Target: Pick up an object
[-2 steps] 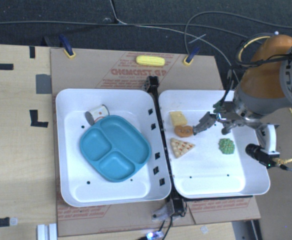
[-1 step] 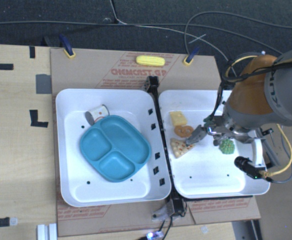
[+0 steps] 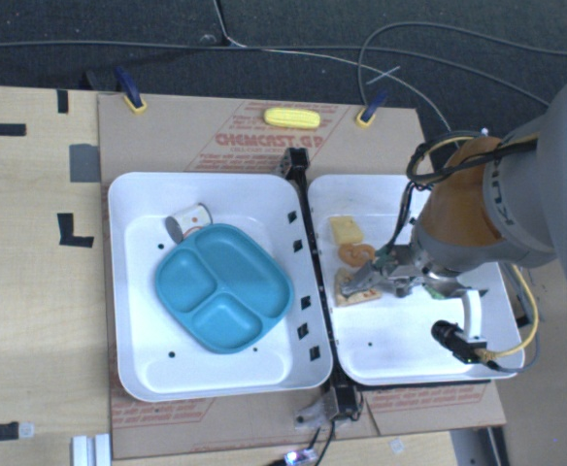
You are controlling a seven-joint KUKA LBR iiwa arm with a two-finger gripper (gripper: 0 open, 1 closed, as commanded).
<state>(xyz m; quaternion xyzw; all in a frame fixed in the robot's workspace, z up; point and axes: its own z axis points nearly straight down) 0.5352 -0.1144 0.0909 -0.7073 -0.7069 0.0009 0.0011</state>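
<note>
In the right bin (image 3: 478, 362) the gripper (image 3: 359, 282) hangs low over a flat tan piece (image 3: 358, 296) near the bin's left wall, though whether its tips are spread or hold anything cannot be told. The piece looks light, thin and stiff, probably best pinched across its narrow edges. An orange pretzel-shaped toy (image 3: 355, 254) and a yellow block (image 3: 345, 229) crowd just beside it, while the blue divided plate (image 3: 223, 286) and small cup (image 3: 188, 221) lie well apart in the left bin (image 3: 133, 289).

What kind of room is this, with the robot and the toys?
Probably a robot lab test bench: a grey arm reaches over two white bins taped-down on cardboard, with loose cables and toy items like a blue plate.
</note>
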